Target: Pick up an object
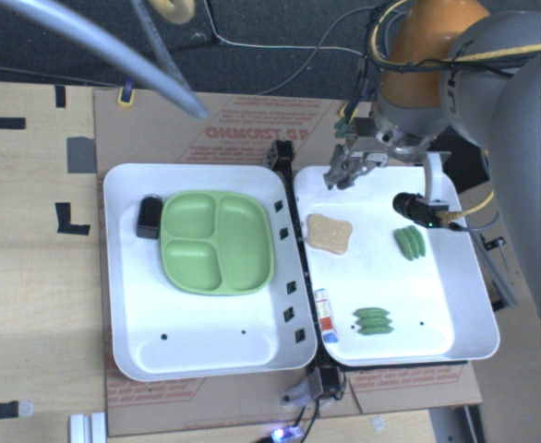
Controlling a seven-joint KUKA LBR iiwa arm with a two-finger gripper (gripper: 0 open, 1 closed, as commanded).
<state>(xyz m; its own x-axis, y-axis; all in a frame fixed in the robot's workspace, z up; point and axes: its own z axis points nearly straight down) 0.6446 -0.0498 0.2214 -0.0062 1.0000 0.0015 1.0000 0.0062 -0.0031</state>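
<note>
Four items lie loose in right bin: toast slice, two green pods, small tube. Gripper, upper centre-right; pincer state indeterminable. Pick apparently pending.

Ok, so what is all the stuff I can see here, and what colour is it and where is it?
white bins: 2, white, side by side on the bench; left bin, right bin
divided plate: 1, light green, middle of the left bin
small black block: 1, black, left bin, touching the plate's left edge
toast slice: 1, tan, right bin, upper left part
pea pods: 2, green, right bin; one on the right side, one near the front
small tube: 1, white with red and blue, by the right bin's left wall
arm: 1, grey and orange, coming from the right
gripper: 1, dark metal, over the right bin's back edge
</note>
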